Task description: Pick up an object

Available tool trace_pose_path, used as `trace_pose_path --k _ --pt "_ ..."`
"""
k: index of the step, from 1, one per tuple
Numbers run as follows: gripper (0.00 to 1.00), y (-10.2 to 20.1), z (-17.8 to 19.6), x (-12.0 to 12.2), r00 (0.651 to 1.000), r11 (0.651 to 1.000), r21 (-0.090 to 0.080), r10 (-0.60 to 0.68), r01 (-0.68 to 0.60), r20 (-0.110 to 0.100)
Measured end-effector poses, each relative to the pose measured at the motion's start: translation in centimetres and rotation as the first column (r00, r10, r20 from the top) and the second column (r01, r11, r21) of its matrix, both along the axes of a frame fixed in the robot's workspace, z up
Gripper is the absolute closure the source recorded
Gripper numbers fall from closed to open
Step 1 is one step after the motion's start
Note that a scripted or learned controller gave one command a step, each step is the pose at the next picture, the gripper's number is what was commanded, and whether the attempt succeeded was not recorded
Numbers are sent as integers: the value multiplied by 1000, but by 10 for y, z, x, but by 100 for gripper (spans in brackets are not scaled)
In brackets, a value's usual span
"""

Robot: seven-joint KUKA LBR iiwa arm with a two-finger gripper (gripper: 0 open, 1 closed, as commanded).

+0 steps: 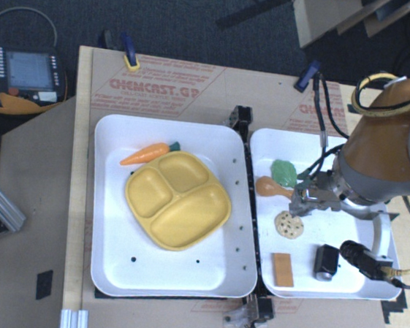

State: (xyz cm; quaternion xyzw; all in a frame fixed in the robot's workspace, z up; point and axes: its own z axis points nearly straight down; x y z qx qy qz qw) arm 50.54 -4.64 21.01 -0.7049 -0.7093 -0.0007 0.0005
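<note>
The cookie [288, 225] is round and pale brown with dark chips. It lies flat near the middle of the right bin [329, 234], toward the right edge of the table [74, 218]. The gripper [303, 204] hangs just beside its far side; I cannot tell whether it is open or closed. Near them lie a smooth brown drumstick [267, 186], a green lump [283, 172] and a flat tan slab [282, 269].

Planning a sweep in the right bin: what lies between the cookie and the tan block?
Nothing: in the camera view, only bare white bin floor separates the cookie from the tan block.
</note>
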Motion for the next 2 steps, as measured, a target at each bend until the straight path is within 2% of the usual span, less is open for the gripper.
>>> trace_pose_path --k 2 --pt "100 104 -9 36 1000 1000 -1 0 0 2"
